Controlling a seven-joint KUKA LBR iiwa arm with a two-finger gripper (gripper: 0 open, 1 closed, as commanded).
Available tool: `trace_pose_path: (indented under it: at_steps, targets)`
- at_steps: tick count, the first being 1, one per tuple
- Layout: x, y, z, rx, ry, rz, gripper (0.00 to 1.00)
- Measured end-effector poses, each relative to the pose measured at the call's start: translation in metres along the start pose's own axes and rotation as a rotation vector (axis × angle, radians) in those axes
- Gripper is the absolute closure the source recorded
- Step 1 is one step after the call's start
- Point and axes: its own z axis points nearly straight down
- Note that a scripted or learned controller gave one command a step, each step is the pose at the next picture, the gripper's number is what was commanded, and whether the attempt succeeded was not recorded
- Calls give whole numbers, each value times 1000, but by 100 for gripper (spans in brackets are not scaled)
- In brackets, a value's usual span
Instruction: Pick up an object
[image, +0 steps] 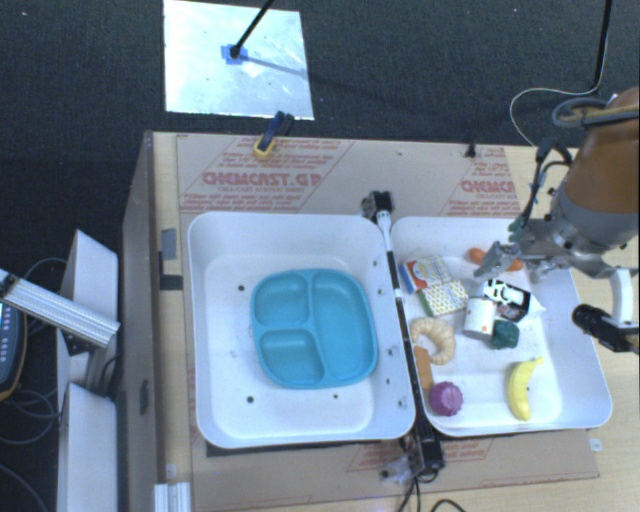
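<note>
Objects for pick-up crowd right bin (590, 400). Nearest camera: purple piece (446, 398) and banana (520, 388) along front edge. Behind them, croissant-like pastry (434, 338), white cylinder (480, 316), dark green piece (504, 334). Further back: patterned packets (436, 284), black-and-white item (508, 295), orange piece (492, 258) near rear wall. Left bin (215, 300) holds blue divided tray (312, 327), flat at centre. Gripper (522, 250) hangs over rear right bin, just beside orange piece; cannot tell whether anything held. Arm (600, 170) enters from right.
</note>
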Motion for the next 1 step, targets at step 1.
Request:
trace_pose_path:
  at_steps: [1]
  targets:
    - [-48,80,106,3,0,0,0]
